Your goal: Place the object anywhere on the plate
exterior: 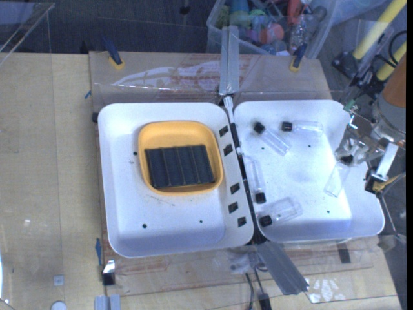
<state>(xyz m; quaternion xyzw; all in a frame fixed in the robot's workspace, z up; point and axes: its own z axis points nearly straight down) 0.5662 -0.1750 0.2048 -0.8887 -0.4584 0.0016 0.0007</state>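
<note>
A yellow plate [179,130] lies in the left bin [119,173]. On it rests a dark grey ridged block [179,166] that covers most of its middle. Several clear plastic vials with black caps lie in the right bin [303,231]: one [273,142] near the back, one [301,127] behind it, one [255,179] by the divider, one [282,210] at the front, and one [333,183] near the right wall. My gripper [359,152] hangs over the right bin's right edge, just behind that last vial. I see nothing held in it.
A raised divider with black clips [232,173] separates the two bins. A clear tote of colourful toys [271,11] stands behind the bins. Cables and yellow tubing [381,24] crowd the back right.
</note>
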